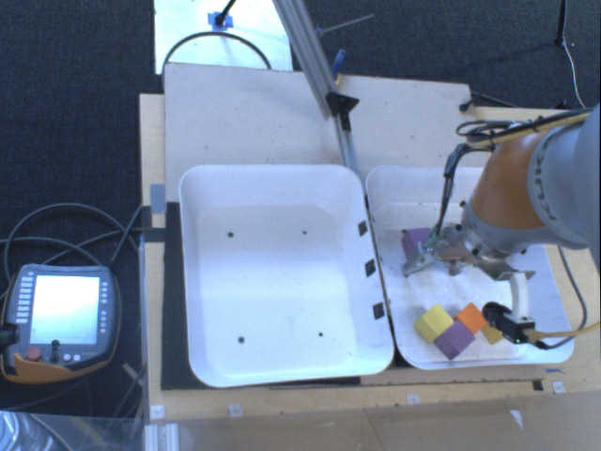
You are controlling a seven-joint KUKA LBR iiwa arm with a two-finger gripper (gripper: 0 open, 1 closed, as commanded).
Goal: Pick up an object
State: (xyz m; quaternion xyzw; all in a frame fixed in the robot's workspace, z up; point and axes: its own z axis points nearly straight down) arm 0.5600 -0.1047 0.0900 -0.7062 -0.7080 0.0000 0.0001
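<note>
Dark carpet surrounds a wooden bench point(282, 101) that carries two shallow white bins side by side, with a teach pendant point(58, 322) on the floor at the near left. Left bin point(272, 271): nothing but a few small dark marks on its floor. Right bin point(394, 195): all loose objects are here. A yellow block point(434, 323), a purple block point(454, 339) and an orange block point(470, 318) sit clustered and touching near the front rim; a further purple block point(413, 242) lies apart from them, toward the middle of the bin.

Grey arm with its orange band point(502, 191) reaches in from the right and is lowered over the right bin. Gripper point(439, 256) is just beside the lone purple block, on its right, at or close to the bin floor. Whether the gripper is spread or pressed together cannot be told; its working end is small and partly masked by the wrist hardware and cabling.

Assessment: the approach stage appears complete, with the tool down among the objects. No object is seen lifted or seated in the tool, so the pick is not confirmed. Grasp, lift and clearance from the bin all remain to be done, as far as can be judged
</note>
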